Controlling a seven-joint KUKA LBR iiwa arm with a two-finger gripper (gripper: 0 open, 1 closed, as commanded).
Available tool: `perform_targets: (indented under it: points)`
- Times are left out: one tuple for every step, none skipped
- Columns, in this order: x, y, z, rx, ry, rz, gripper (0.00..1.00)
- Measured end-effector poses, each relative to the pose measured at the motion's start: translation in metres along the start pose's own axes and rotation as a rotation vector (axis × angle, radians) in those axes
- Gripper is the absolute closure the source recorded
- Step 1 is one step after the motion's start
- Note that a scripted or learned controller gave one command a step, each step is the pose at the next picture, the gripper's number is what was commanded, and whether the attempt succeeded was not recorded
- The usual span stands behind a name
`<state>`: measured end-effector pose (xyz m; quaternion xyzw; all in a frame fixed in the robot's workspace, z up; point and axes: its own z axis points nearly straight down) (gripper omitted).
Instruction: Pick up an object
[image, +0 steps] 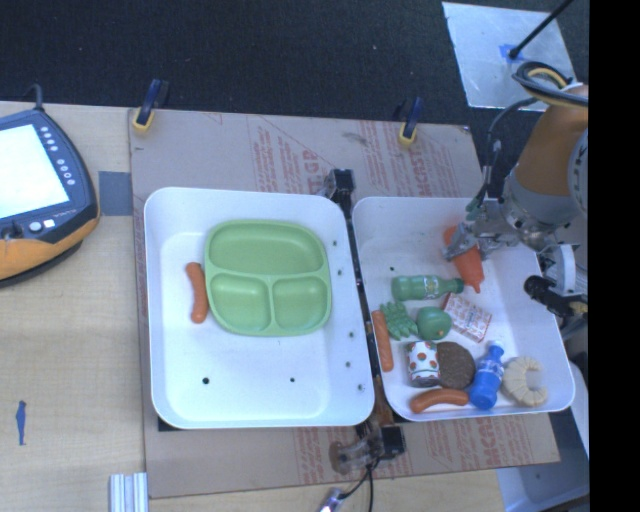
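Observation:
My gripper (476, 240) is over the back of the right bin (400, 215), under the grey wrist and the orange band. An orange carrot-shaped toy (470, 268) sits between its fingers, sticking out to the left and below them, so the gripper is shut on it. Further forward in the same bin lie a green bottle (425, 288), a green leafy toy (432, 323), a small pink-and-white packet (468, 318), a thin carrot stick (383, 340), a spotted can (424, 362), a brown round patty (457, 365), a blue bottle (487, 378), a sausage (438, 400) and a beige ring (524, 381).
The left bin (170, 380) holds a green divided plate (268, 277) and an orange sausage (198, 292) beside it. A tablet-like pendant (40, 190) lies on the bench at far left. A black divider clamp (342, 185) sits between the bins.

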<state>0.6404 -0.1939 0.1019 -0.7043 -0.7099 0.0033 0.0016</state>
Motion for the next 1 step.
perform_targets:
  points:
    - [0.0825, 0.0115, -0.0979, -0.005, 0.003, 0.004, 1.0]
